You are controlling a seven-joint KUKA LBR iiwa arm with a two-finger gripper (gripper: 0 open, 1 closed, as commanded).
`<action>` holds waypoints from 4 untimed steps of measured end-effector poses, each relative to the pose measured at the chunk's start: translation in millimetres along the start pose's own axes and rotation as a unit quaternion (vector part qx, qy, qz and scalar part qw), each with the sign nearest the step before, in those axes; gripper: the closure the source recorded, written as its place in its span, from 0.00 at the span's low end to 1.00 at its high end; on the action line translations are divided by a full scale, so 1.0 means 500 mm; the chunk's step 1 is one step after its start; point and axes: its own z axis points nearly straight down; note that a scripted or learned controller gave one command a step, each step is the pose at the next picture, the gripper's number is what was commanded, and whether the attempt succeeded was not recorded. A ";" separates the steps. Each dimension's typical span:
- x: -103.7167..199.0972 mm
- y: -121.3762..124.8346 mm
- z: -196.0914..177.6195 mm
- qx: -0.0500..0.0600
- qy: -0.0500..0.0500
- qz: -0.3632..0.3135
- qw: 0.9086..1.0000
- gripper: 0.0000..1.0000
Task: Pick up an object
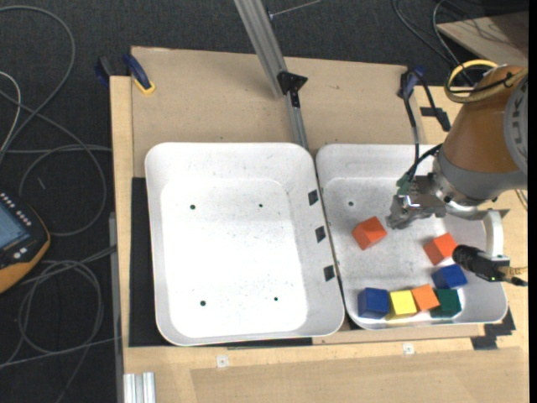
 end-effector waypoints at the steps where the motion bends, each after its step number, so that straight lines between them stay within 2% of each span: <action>1: 0.000 0.004 -0.108 -0.001 0.000 0.000 1.000 1.00; 3: 0.195 0.000 -0.123 0.003 0.002 -0.003 1.000 1.00; 4: 0.295 0.012 -0.145 0.002 0.002 -0.003 1.000 1.00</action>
